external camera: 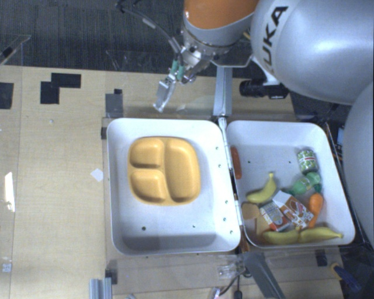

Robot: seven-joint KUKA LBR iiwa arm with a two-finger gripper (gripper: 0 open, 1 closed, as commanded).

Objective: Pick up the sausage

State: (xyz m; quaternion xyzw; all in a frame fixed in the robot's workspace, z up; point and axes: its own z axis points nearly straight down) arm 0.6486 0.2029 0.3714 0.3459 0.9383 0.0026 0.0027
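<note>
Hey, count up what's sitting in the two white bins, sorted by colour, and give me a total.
Yellow: 4, the divided tray and three bananas
Green: 2, a can and a bottle
Orange: 1, a carrot
Reddish: 1, the sausage
Multicoloured: 1, a carton
Total: 9

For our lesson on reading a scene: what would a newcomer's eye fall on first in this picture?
Probably the yellow divided tray, alone in the left bin. Next, the grey arm with its orange band, looming at the top above both bins. Then the cluttered right bin: bananas, a carrot, a small can, and the sausage along its left wall.
</note>
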